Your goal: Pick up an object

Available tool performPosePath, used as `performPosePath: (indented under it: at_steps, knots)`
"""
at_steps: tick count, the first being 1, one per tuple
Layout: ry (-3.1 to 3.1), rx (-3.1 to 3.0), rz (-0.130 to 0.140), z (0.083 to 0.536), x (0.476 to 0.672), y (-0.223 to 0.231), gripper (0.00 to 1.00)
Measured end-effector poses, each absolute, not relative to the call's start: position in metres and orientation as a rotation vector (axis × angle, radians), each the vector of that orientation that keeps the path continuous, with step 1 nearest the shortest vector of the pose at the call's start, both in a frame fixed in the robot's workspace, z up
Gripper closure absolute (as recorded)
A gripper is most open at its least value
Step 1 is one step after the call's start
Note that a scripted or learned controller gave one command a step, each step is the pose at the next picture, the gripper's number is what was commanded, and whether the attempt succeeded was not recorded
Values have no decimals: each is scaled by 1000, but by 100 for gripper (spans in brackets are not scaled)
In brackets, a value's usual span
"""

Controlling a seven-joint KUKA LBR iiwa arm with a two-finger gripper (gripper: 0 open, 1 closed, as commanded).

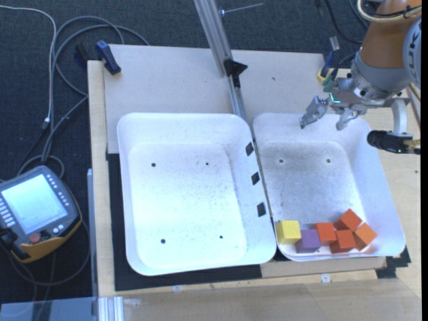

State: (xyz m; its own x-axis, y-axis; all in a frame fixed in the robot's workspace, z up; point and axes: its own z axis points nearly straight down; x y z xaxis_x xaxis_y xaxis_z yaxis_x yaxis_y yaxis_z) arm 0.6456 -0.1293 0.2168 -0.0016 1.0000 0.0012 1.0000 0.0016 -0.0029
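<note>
The gripper [328, 116] hangs over the right bin's [381, 172] far edge, fingers spread apart, seemingly holding nothing. Small blocks [328, 234] sit together at the near edge.

Blocks [328, 235] along right bin [374, 172] near wall, open floor behind.

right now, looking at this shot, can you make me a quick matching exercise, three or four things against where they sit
Things
1. yellow block
2. purple block
3. gripper
4. teach pendant

Places
A. on the floor, at the view's left edge, off the bench
B. above the far rim of the right bin
C. near edge of the right bin, leftmost of the row
D. near edge of the right bin, between a yellow and an orange block

Pairs: 1-C, 2-D, 3-B, 4-A
</note>
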Motion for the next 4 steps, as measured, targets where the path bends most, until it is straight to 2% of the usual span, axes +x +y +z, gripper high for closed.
performPosePath:
  at_steps: [1,2,3,4]
  knots:
    - [-2219,-2235,0,272,613,-211,0]
    - [-2211,-2220,6,212,516,-206,0]
    - [-2225,-2223,-4,225,521,-205,100]
    - [-2227,-2210,-4,240,506,-132,100]
